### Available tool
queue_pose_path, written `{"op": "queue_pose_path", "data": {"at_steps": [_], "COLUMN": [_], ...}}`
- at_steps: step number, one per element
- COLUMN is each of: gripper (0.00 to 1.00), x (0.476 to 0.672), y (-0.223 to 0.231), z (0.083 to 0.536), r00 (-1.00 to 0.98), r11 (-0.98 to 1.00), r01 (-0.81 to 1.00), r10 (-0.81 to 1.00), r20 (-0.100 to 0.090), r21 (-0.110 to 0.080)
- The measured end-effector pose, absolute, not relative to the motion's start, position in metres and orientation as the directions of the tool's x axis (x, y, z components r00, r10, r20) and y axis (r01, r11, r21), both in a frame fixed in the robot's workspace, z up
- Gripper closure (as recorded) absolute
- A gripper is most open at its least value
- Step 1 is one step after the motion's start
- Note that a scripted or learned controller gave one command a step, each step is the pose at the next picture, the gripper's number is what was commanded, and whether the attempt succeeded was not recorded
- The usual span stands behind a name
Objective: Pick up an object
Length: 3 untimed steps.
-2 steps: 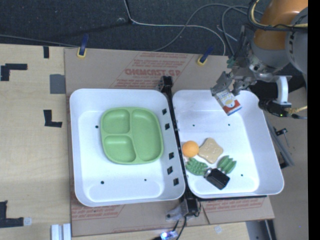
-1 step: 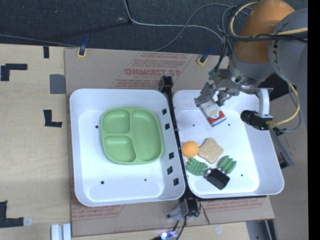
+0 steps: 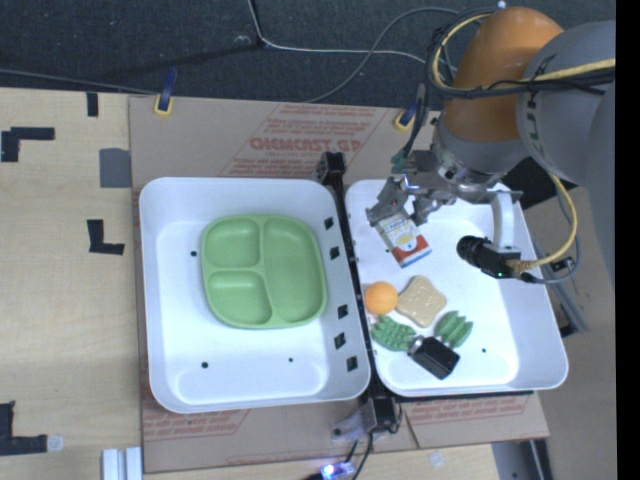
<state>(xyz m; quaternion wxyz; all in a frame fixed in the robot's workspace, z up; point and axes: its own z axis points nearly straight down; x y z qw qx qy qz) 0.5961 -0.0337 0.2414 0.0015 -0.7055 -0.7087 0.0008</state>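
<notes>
My gripper [image 3: 405, 208] hangs over the far left part of the right bin [image 3: 520, 368], its two fingers [image 3: 384, 211] spread apart and open. Just in front of it, partly under it, lies a small white, orange and red box [image 3: 405, 242], tilted. I cannot tell whether the fingers touch the box. Nearer the front lie an orange ball [image 3: 380, 298], a tan toast-like piece [image 3: 422, 301], two green toy vegetables [image 3: 392, 333] [image 3: 453, 326] and a black block [image 3: 435, 357].
The left bin [image 3: 170, 368] holds a green divided plate [image 3: 264, 270]. A black divider with clips [image 3: 342, 258] runs between the bins. A black cylinder [image 3: 485, 254] on the arm and cables hang over the right bin's right side. Cardboard lies under both bins.
</notes>
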Motion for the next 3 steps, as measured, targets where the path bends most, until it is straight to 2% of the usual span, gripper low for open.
{"op": "queue_pose_path", "data": {"at_steps": [1,2,3], "gripper": [1.0,1.0,1.0], "x": [0.58,0.553,0.535], "y": [0.024,0.063,0.103], "z": [0.241,0.228,0.229], "r00": [-0.007,-0.003,-0.005], "r11": [0.007,0.003,0.005], "r01": [1.0,1.0,1.0], "r10": [1.0,1.0,1.0], "r20": [0.001,-0.001,0.0], "r21": [-0.003,-0.005,-0.004]}}
